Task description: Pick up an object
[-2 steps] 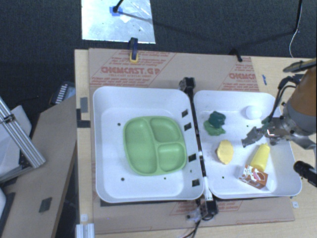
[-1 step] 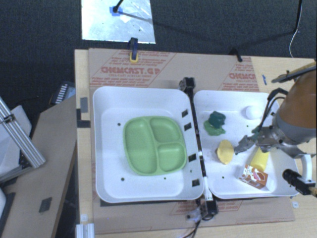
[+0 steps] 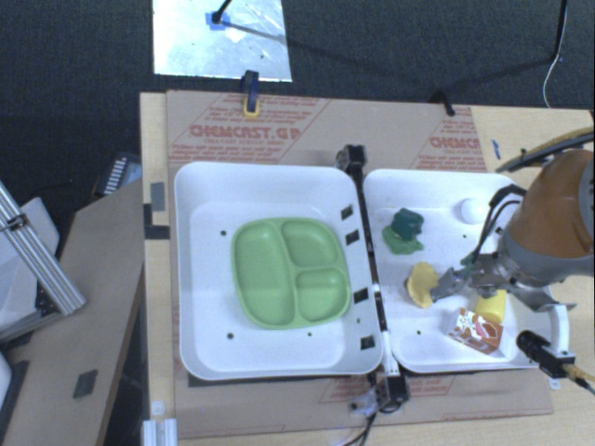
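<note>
- Bench: one, topped with printed cardboard, carrying two white bins side by side.
- Left bin: holds one green divided plate, three compartments, lying flat near the centre.
- Right bin: four loose things. One dark green toy near the middle; one yellow piece below it; one yellow block; one red-and-white packet touching the block's lower side. One white round thing near the far wall, too pale to name.
- Arm: orange band over the right bin's right edge, overhanging the block.
- Hand: low, just right of the yellow piece; cannot tell finger spread.
</note>
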Motion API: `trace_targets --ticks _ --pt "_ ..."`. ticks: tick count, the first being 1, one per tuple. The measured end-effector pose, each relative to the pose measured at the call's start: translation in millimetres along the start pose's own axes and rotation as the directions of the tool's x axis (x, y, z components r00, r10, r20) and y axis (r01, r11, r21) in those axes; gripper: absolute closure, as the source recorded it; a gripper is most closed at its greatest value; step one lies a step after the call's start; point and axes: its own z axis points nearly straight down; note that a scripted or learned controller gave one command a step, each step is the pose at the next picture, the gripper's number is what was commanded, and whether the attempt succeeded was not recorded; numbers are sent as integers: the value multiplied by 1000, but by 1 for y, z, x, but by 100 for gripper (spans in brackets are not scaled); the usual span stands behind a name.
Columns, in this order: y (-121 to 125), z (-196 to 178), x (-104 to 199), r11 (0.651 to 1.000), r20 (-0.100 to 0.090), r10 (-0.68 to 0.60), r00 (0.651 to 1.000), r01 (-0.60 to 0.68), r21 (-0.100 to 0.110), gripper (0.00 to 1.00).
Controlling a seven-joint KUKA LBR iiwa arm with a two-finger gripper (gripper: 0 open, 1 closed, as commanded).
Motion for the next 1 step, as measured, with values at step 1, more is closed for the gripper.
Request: trace_targets --ticks 1 --pt "2 -13 -1 1000 3 -1 1000 1 -6 100"
